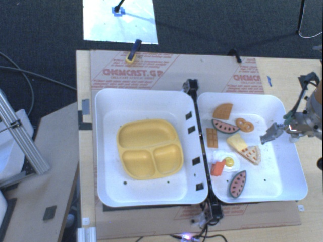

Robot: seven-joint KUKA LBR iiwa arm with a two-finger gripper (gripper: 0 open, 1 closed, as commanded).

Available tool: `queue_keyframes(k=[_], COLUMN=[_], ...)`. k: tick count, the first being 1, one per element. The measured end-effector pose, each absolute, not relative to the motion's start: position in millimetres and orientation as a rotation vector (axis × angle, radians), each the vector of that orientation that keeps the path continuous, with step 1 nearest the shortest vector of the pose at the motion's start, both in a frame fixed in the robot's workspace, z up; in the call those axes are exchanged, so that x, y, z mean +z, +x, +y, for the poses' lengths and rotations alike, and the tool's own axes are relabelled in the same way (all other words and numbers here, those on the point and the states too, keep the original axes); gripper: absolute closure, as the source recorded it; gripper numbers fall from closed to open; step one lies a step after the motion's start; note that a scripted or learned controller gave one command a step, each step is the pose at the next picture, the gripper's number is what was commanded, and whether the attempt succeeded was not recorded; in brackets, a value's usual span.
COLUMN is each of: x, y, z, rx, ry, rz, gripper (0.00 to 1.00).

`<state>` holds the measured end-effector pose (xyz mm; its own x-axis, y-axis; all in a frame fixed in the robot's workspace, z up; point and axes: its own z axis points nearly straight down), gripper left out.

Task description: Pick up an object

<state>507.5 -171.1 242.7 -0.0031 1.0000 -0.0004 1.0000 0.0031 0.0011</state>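
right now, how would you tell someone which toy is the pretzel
Look in the right white bin, in its far half. The pretzel lies just right of the upper watermelon slice and below the toast piece. It is the small orange-brown twisted loop with holes.

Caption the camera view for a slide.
Pincer hovers over toy food in the right bin; yellow tray sits in the left bin.
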Motion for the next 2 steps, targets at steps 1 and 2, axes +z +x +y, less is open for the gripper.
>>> queue_keyframes(k=[1, 2], x=[219, 262], y=[488.6, 487.9], z=[-73, -31], rx=[0.003, 0.008], ry=[2.21, 2.208], rz=[2.239, 2.23], gripper=[0.0, 0.0])
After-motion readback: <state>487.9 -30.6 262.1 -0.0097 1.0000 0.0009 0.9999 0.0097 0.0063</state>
